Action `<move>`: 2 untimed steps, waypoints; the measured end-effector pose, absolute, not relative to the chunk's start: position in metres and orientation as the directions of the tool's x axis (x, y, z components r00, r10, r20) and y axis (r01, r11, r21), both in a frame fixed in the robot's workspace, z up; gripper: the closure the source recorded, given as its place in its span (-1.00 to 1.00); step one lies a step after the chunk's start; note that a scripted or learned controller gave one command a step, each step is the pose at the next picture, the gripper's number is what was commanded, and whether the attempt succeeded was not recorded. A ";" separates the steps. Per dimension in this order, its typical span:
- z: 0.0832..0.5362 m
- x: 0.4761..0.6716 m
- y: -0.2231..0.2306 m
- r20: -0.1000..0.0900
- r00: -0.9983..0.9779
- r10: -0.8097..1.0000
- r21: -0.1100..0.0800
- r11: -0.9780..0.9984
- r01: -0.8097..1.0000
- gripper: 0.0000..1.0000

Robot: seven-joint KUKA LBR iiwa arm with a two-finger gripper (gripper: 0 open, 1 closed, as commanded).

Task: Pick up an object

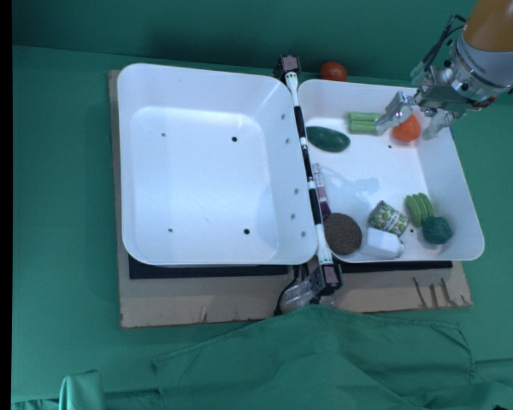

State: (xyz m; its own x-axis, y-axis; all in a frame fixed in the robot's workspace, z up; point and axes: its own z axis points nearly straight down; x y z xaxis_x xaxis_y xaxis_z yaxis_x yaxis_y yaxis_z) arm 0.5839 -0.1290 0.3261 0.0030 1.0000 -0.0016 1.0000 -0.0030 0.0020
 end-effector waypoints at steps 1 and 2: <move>0.226 0.575 -0.154 -0.001 0.007 1.000 -0.004 -0.007 1.000 -1.00; 0.184 0.514 -0.157 -0.005 0.007 1.000 0.018 -0.007 1.000 -1.00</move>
